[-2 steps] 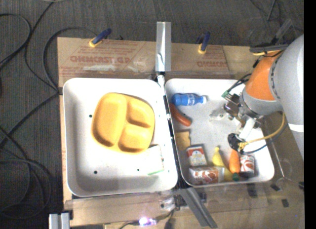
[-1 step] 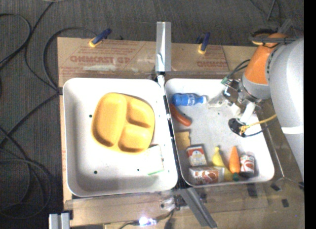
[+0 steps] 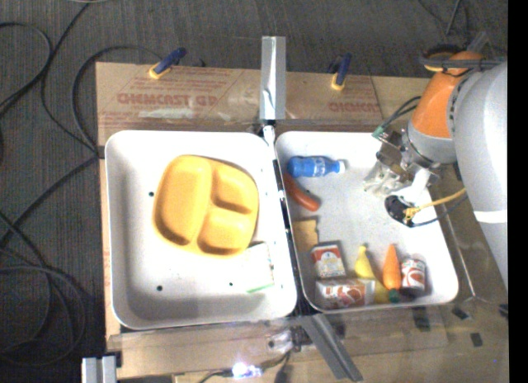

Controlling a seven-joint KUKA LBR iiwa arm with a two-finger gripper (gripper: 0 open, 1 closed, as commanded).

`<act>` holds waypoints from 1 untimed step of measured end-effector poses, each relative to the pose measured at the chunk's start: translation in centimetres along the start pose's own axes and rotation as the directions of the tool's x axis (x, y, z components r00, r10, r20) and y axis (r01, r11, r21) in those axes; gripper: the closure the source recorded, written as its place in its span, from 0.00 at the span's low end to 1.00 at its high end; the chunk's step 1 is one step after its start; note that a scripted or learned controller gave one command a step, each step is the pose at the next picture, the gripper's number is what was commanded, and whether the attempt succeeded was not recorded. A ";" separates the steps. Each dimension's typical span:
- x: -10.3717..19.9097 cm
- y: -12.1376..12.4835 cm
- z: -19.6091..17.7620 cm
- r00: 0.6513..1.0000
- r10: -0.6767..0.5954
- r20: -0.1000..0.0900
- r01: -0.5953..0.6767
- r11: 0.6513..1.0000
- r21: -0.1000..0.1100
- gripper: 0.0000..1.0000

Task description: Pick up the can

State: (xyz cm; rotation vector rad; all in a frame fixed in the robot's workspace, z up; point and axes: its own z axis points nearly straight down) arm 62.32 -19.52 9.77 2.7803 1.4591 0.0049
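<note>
A robot arm's hand (image 3: 388,177) hovers over the upper right of the right bin (image 3: 450,245), nothing visibly between its fingers; whether they stand apart or together cannot be told. The can (image 3: 412,276) sits in the bin's lower right corner, beside a carrot (image 3: 391,267), so the reach seemingly remains ahead: travel down-frame, then descend. A blue bottle (image 3: 315,167) shares that bin; the left bin (image 3: 132,290) holds a yellow tray (image 3: 208,205).
</note>
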 end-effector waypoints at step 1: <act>3.2 3.5 0.9 0.999 -0.052 0.004 0.052 0.999 0.001 1.00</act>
